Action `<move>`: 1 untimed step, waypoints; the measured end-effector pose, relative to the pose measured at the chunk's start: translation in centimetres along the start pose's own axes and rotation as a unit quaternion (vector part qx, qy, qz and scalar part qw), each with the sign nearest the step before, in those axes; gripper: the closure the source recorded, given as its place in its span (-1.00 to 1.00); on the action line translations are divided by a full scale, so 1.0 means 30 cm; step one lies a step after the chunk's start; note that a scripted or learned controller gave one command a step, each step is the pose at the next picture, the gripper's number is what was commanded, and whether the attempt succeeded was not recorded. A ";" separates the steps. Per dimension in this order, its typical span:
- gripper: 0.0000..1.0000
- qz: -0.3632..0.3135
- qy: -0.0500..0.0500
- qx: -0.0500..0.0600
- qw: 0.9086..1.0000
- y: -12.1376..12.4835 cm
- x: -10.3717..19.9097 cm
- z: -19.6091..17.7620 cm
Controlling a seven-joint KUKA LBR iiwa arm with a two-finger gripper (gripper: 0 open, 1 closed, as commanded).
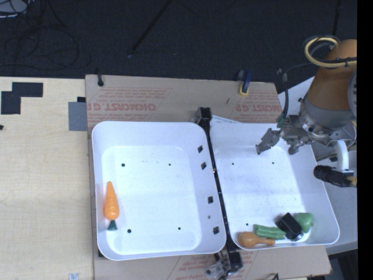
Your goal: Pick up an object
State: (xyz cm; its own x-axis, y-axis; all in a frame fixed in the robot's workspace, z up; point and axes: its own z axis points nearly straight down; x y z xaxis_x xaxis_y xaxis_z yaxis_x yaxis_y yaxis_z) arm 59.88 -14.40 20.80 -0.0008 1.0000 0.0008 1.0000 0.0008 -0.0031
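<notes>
Two bins are set side by side on the bench (41, 174). A carrot (111, 202) lies near the left wall of the left bin (145, 134). A gourd (254, 239), a pod (269, 232) and a block (289, 226) are clustered in the near right corner of the right bin (250, 134).

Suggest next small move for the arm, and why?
Probably swing the gripper toward the near corner of the right bin, above the black block. It hangs over the bin's far side, while the toys lie clustered at the near edge.
</notes>
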 end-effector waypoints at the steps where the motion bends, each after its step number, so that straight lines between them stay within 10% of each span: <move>1: -1.00 -0.005 0.000 -0.010 1.000 0.153 0.298 -0.510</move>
State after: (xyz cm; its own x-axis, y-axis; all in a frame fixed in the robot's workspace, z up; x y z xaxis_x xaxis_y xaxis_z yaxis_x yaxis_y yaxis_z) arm 64.49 -5.46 36.08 -0.0114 0.9999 0.0004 0.9998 0.0114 0.0166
